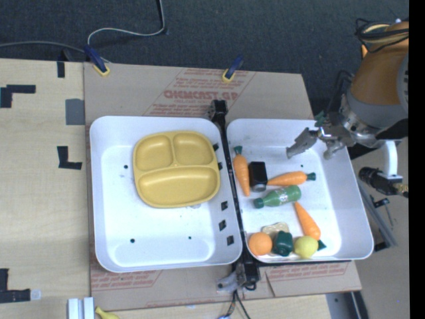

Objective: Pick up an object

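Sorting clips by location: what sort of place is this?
Most likely a robotics lab bench set up for grasping trials: two white bins clamped on cardboard, toy carrots beside a yellow divided plate, and loose cables on dark carpet.

High slanted view over both bins (99,198)

This is a robotics lab test cell. A grey and orange arm (378,88) reaches in from the right over a plywood tabletop (40,178) marked with black tape (66,157). Two white bins (106,198) sit on printed cardboard (192,95) held by clamps (99,64); cables (126,28) trail over dark carpet (279,18) at the far side.
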{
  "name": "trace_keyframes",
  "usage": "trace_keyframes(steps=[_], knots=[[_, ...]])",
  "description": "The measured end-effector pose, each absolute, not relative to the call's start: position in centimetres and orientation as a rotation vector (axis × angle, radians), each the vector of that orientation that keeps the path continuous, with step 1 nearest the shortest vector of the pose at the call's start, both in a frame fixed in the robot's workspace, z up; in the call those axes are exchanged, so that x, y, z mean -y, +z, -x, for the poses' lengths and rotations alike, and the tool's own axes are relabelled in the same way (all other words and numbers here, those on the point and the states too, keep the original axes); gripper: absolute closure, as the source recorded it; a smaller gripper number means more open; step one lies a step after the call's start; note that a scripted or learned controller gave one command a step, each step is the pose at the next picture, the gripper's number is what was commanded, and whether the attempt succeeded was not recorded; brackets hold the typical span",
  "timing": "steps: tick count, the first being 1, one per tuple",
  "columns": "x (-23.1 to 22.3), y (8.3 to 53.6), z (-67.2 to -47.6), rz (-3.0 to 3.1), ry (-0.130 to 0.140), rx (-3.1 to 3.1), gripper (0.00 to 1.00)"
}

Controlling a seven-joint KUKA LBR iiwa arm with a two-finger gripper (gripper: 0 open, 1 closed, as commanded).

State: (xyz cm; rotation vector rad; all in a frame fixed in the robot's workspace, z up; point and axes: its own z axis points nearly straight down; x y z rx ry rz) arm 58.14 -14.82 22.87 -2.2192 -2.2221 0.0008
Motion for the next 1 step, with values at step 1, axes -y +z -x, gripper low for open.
trace_keyframes(steps=[1], knots=[[15.28, 8.63, -55.76, 2.221, -0.002, 2.223, 0.0]])
